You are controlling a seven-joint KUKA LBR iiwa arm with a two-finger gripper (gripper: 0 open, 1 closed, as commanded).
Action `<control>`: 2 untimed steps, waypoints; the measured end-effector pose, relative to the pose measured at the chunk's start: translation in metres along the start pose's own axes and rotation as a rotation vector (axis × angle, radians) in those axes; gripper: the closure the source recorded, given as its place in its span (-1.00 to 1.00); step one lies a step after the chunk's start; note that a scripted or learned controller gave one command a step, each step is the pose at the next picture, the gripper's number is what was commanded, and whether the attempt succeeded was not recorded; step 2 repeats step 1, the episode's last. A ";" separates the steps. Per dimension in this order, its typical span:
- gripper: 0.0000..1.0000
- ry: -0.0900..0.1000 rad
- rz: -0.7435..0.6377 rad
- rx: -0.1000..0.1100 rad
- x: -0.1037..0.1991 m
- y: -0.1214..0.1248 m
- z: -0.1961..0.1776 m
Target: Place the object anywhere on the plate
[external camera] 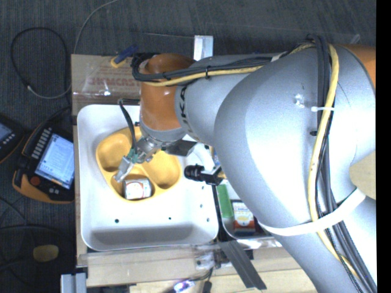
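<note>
Your gripper hangs over the yellow plate in the left bin, just above a small object; its jaws' state seems unreadable.

We see our grey arm sweep in from the right, its broad links taking up much of the frame. Yellow and black cables run along its side. The orange band sits above the wrist, which angles down and to the left. Our pincer points down-left at the low end, its slim tip small and partly blurred.
</note>
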State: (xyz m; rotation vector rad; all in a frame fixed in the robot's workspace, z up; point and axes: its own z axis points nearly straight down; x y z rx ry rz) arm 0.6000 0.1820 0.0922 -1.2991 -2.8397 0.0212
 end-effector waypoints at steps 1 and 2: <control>-1.00 -0.015 -0.105 -0.019 -0.035 0.019 -0.103; -1.00 -0.015 -0.105 -0.019 -0.035 0.019 -0.103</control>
